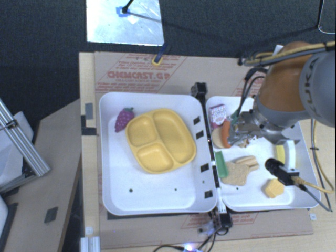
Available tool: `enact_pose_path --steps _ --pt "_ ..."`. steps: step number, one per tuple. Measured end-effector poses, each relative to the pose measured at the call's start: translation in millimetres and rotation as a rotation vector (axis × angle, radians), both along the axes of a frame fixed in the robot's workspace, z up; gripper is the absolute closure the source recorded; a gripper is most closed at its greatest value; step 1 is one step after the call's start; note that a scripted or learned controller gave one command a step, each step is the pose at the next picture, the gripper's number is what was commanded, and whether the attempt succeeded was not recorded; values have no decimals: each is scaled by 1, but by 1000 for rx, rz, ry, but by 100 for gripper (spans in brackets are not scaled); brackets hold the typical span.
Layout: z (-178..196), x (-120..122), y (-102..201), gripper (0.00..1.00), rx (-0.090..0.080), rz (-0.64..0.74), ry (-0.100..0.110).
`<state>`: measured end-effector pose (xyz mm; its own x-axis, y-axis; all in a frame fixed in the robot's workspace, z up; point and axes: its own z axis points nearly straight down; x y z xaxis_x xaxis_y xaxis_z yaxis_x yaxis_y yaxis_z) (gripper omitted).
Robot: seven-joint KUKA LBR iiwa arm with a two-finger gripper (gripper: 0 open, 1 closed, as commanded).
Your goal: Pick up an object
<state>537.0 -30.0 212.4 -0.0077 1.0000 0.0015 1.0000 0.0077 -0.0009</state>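
I'm over the right bin, my arm coming in from the right with the orange band bulging above the wrist. The left bin, just beside it, carries a yellow divided plate in its middle, a purple grape bunch touching that plate's upper-left edge. Back in the right bin: a tan hand-shaped piece sits near the front, a green strip just left of it. My gripper hangs low at the bin's left side, right by an orange carrot; whether the fingers are spread or pinched, I can't tell. A purple-and-white carton lies behind, a yellow cheese wedge front right.
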Motion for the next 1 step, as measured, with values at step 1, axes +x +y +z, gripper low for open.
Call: enact_pose_path --steps 1 --pt "13 -29 35 100 0 0 0"
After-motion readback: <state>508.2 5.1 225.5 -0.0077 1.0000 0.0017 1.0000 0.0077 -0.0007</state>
